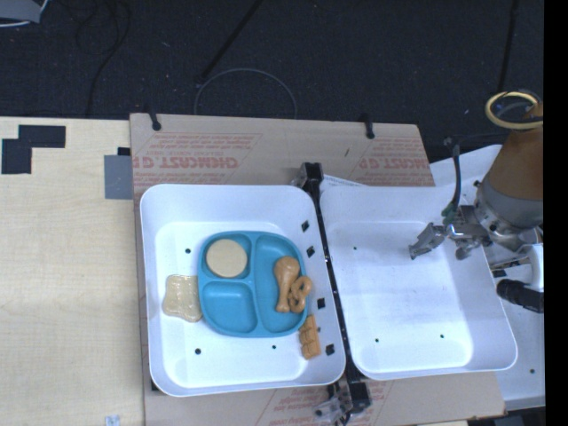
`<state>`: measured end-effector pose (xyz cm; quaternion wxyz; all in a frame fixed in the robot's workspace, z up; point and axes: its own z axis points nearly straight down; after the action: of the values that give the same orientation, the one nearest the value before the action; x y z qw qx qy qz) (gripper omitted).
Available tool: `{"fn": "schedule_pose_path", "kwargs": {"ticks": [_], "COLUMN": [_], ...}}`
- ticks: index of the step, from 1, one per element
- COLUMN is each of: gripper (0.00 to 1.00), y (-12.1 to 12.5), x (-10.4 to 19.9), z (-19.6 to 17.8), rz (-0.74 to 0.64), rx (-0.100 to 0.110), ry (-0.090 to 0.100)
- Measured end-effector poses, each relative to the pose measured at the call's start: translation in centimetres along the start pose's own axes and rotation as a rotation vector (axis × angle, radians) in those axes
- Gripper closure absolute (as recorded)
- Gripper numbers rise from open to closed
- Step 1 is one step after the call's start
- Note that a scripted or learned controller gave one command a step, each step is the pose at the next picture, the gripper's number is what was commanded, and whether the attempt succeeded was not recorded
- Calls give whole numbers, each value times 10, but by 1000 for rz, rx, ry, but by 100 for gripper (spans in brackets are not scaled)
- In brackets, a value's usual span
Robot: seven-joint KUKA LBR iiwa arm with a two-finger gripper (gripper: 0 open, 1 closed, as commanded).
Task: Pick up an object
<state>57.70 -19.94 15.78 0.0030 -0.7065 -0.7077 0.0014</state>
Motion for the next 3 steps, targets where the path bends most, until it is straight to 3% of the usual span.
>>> {"fn": "schedule_pose_path", "kwargs": {"ticks": [1, 2, 3], "gripper": [0, 100, 100], "y": [3, 3, -4], "x": [7, 6, -1], "z": [47, 34, -18], "rz": [0, 1, 3], "rx": [0, -2, -8], "ry": [0, -1, -3]}}
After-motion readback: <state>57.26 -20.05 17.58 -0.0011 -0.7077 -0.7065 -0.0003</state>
